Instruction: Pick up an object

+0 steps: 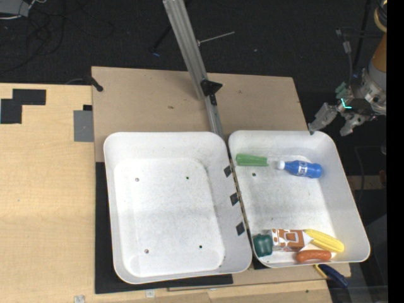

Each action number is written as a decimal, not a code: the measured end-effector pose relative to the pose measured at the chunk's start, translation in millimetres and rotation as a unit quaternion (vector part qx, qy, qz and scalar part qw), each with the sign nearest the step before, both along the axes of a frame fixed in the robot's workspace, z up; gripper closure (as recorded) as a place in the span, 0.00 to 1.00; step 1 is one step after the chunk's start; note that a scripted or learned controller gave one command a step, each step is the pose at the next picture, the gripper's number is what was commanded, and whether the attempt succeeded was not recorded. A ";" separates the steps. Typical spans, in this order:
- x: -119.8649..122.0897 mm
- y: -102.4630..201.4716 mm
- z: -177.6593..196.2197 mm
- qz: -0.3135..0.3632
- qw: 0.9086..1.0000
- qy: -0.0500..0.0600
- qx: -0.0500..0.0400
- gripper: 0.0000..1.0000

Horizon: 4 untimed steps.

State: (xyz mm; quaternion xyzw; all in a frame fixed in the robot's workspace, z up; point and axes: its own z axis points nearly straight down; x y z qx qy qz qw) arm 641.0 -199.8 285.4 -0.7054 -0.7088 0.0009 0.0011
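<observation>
My gripper [333, 122] hangs open beyond the far right corner of the right bin [297, 207], with nothing between its fingers. Inside that bin, near the far edge, lie a green stick-shaped item [252, 161] and a blue bottle [302, 168] with a white cap. At the near edge sit a dark green cup-like piece [262, 244], an orange and white box [288, 238], a yellow corn cob [324, 240] and a red sausage [313, 255].
The left bin [164, 201] sits beside the right one, joined by black clips [234, 198]. A metal rail [192, 59] slants up from the bins' far edge. Brown board and a wooden bench surround the bins.
</observation>
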 end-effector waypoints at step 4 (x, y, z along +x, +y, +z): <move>-8.1 1.7 -139.4 -0.004 1.000 0.000 0.000 1.00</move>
